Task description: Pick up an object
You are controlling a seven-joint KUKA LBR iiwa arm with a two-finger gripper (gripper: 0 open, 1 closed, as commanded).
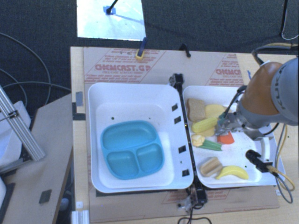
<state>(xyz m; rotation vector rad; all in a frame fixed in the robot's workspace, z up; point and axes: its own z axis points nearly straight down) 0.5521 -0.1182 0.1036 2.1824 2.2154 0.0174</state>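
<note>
The right bin (233, 91) holds several toy foods: a tan bread slice (195, 108), a pale yellow round piece (215, 110), a yellow corn cob (204, 124), a small yellow piece (197, 140), a green vegetable (211, 145), a red-orange piece (226, 138), a tan bread roll (210, 166) and a banana (232, 172). My gripper (224, 124) is low in this bin, at the right end of the corn cob and just above the red-orange piece. The wrist hides what lies directly under it.
The left bin (135, 93) holds a blue divided tray (132, 149). A black clip row (180, 125) runs along the wall between the two bins. The arm (271, 97) comes in over the right bin's right side.
</note>
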